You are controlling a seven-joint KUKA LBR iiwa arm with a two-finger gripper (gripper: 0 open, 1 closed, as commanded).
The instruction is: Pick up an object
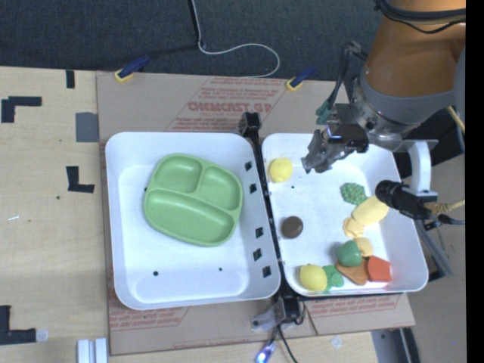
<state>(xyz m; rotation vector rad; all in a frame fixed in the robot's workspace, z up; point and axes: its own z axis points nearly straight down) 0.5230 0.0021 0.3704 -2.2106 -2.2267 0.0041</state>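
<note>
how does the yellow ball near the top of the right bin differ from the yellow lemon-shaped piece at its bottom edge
The round yellow ball lies alone at the upper left of the right white bin; the yellow lemon-shaped toy sits at the bottom edge, up against a green piece. The ball looks rounder, the lemon more oval. Both are yellow and lie in the same bin.

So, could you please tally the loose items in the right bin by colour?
Yellow: 4
Green: 3
Brown: 1
Orange-red: 2
Total: 10, though the lower cluster overlaps, so counts there are approximate.
</note>
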